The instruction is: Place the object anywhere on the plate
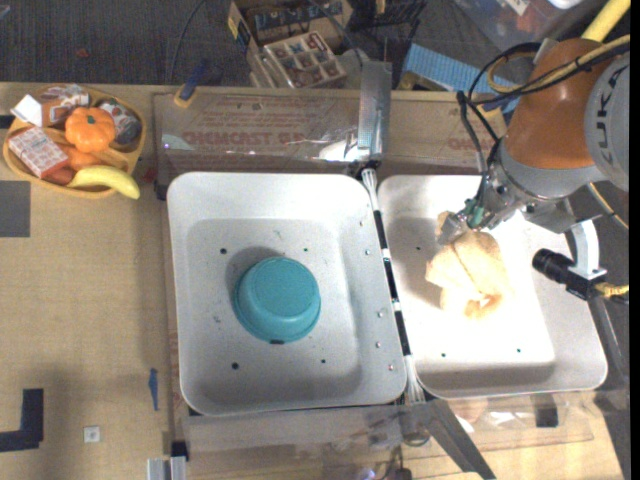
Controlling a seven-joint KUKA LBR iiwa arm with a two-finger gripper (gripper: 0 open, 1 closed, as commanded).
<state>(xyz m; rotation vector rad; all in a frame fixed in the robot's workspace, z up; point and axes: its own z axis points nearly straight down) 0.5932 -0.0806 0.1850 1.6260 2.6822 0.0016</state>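
teal plate (278, 299), tan object (466, 271) (white bins (200, 228))

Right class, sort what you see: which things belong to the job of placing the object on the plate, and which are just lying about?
Part of the job: tan object, teal plate, gripper.

Lying about: basket of toy food, clutter behind the bench.

Arm (575, 118) cut off at right edge; basket (20, 153) clipped at left — labels unreadable.

I see my arm (560, 118) reaching in from three o'clock, orange band uppermost, its gripper (462, 223) pointing down toward seven o'clock.
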